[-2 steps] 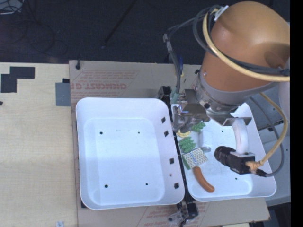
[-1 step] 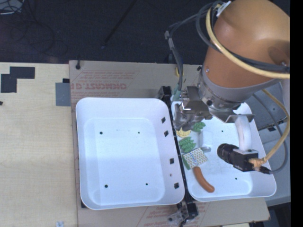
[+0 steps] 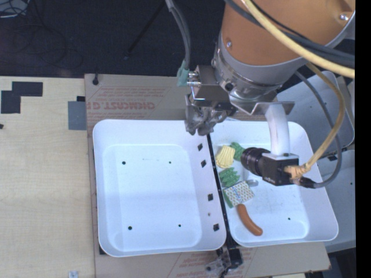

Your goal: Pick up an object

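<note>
Bins point(image 3: 110, 155) number two (right one: one sausage point(image 3: 250, 220)).

Smooth glossy white plastic on both bins point(image 3: 110, 155). Matt brown cardboard sheet point(image 3: 133, 97) underneath, pale wood-grain table point(image 3: 40, 201). Satin orange band point(image 3: 272, 16) over brushed grey metal wrist ring point(image 3: 255, 77). Shiny plastic-looking sausage point(image 3: 250, 220), bumpy yellow toy corn point(image 3: 225, 154). Dull dark metal tool point(image 3: 200, 123).

Below me the desk point(image 3: 40, 172) is pale wood grain, with dark square markings near its far left corner. A brown cardboard sheet point(image 3: 133, 100) with printed lettering lies flat on it. On that cardboard my two shallow white bins sit touching: the left bin point(image 3: 110, 242) and the right bin point(image 3: 324, 225).
</note>
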`<state>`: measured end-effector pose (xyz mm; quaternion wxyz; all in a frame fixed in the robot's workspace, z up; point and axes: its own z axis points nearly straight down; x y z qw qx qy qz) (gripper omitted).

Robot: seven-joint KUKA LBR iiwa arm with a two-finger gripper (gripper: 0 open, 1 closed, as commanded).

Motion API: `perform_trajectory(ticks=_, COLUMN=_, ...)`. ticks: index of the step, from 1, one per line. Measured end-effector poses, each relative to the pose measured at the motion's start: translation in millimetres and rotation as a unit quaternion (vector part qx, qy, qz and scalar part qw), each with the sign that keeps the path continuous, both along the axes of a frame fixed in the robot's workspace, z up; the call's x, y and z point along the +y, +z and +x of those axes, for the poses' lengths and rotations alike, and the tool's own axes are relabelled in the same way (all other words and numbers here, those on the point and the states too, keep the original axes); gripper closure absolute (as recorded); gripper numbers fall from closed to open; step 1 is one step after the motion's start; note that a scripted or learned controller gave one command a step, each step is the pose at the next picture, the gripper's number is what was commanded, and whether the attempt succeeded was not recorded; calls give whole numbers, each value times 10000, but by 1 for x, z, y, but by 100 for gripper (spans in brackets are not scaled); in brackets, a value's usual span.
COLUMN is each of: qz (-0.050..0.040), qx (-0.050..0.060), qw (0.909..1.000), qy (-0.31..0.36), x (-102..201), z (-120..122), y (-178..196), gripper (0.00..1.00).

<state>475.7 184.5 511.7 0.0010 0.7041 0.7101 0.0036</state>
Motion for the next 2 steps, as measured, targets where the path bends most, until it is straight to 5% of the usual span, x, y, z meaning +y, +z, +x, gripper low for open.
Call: perform_trajectory(ticks=2, qz=-43, qx=90, qw=9999, qy=32, x=-2, z=0, y=13, gripper=100)
